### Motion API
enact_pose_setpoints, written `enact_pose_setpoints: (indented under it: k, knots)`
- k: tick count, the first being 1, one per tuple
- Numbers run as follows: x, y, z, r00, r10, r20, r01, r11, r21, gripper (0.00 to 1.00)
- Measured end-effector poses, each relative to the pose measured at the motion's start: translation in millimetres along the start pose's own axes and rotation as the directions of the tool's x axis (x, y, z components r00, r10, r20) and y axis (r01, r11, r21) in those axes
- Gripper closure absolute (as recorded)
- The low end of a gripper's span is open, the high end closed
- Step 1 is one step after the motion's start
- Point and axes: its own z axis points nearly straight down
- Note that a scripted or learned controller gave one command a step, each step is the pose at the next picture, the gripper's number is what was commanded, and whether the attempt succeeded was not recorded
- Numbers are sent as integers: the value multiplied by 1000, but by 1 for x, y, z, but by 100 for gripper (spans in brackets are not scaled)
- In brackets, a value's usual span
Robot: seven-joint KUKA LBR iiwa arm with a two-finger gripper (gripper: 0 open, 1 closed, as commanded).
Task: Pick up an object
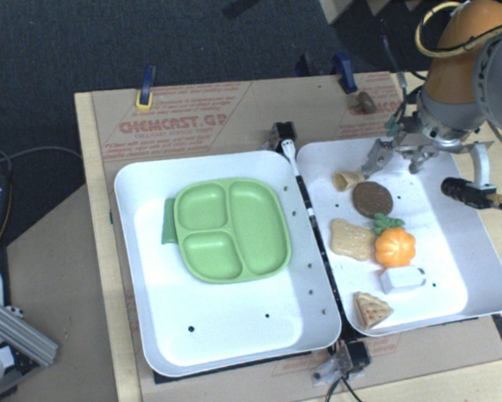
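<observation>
I take the brown round cookie (372,198) as the likeliest target: it lies flat in the upper middle of the right bin (470,272), just below and slightly left of the pincer (394,157). Being a disc, it has no long axis to line up with, so my judgement is that the coming move turns on a short drop down-frame and a touch leftward. The pincer hangs over the bin's upper part with its two fingers spread apart and nothing between them. A small tan piece (345,179) sits just left of the cookie. Further down-frame come a cracker (352,239), an orange fruit with a green top (395,245), a white block (402,279) and a wedge-shaped piece (372,309). The left bin (156,320) holds a green divided plate (232,229). Both bins rest on the desk (106,254).
</observation>
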Motion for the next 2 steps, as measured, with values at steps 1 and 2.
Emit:
enact_pose_setpoints:
  k: [1, 2]
  knots:
    - [0, 0, 28, 1000, 0, 0, 0, 1000, 2, 0]
    - [0, 1, 16, 1000, -1, -1, 1, 1000, -2, 100]
